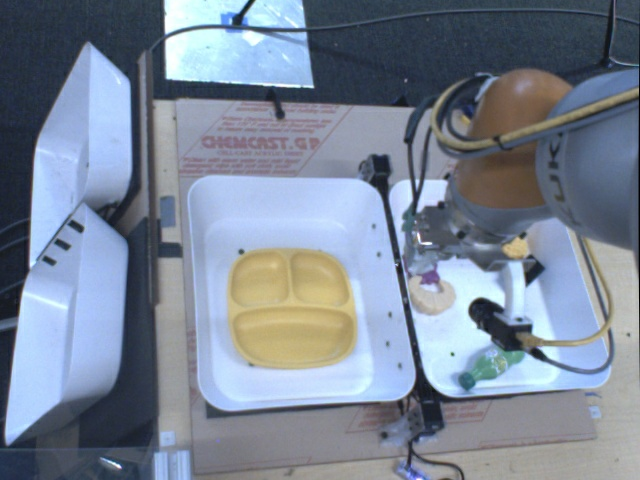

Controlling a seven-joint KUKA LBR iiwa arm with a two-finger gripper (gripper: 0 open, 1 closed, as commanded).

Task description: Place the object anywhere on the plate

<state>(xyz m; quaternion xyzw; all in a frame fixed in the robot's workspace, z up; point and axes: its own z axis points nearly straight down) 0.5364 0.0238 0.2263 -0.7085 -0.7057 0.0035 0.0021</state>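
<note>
A yellow plate (292, 306) with three compartments lies in the left white bin (210, 368). My gripper (427, 264) hangs over the left side of the right bin (580, 353), close to the wall between the two bins. Right under it lies a cream, round, flat object (434, 298) with a small purple piece (430, 279) on top. The gripper's tip is at or just above the purple piece; whether it touches is unclear. The arm's orange band (510, 138) and grey body cover the back of the right bin.
A green bottle-shaped toy (490, 365) lies near the right bin's front wall. A small yellow item (515, 249) peeks out from under the wrist. White casings (70, 248) stand left of the bench.
</note>
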